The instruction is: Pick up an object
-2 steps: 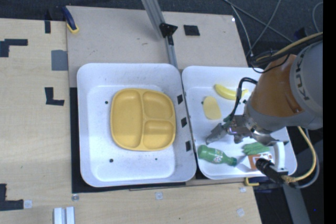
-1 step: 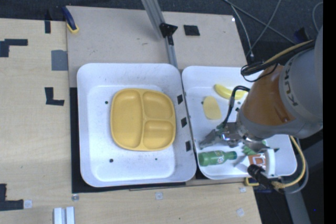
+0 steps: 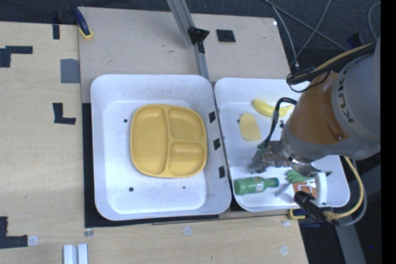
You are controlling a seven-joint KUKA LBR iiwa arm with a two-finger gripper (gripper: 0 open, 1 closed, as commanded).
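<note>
Pincer [image 3: 263, 159] low in the right bin [image 3: 230, 133], grip cannot be told (too dark) | green bottle [image 3: 255, 185] lies just below it, not lifted | yellow pieces [image 3: 250, 127] lie just above it | nothing picked up yet, lift left to do

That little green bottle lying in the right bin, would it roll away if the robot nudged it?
Probably: the green bottle lies on its side and looks round, so a sideways nudge may roll it. It seems small and likely light. The bin wall close beside it should stop it.
</note>
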